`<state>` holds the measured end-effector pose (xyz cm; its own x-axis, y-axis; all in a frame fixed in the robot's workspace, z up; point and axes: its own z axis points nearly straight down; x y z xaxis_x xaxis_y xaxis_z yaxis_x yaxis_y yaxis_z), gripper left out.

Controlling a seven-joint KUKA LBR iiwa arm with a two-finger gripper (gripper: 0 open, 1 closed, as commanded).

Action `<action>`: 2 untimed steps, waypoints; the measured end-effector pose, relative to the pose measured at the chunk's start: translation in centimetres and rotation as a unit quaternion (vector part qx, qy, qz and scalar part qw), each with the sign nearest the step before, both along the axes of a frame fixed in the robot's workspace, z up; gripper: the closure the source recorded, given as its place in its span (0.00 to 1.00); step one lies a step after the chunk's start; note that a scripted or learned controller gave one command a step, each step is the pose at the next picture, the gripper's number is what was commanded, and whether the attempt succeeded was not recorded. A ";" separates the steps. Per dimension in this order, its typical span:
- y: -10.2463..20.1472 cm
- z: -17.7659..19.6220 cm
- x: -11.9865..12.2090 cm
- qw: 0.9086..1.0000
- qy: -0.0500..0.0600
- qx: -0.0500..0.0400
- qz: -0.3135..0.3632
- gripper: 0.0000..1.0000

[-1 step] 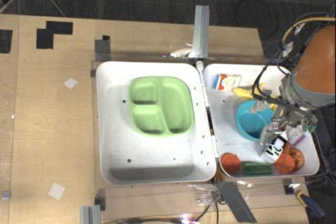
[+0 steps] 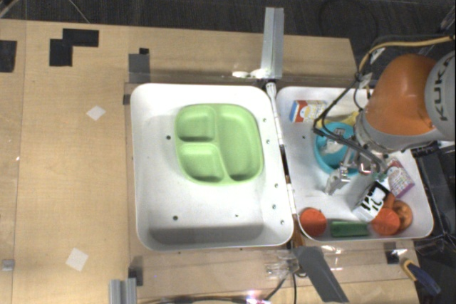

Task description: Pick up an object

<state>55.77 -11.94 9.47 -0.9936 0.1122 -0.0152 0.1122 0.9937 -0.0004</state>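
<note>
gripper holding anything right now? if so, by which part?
Cannot tell. The gripper is low in the right bin, near the blue bowl; no object is visible between its tips, and the wrist blocks much of the view.

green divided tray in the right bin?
No. The green divided tray lies in the left bin; the right bin holds the small items under the arm.

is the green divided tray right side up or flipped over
Right side up. The green tray lies flat in the left bin with its three hollow compartments facing the camera, and nothing sits in them.
</note>
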 end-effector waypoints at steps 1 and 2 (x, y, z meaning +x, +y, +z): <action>3.0 -0.3 -3.1 1.000 -0.005 0.000 -0.030 0.00; 3.4 -0.3 -0.2 1.000 -0.004 0.000 -0.024 0.00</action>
<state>55.55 -8.50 9.19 -0.9869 0.1597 -0.0225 0.1597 0.9872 0.0010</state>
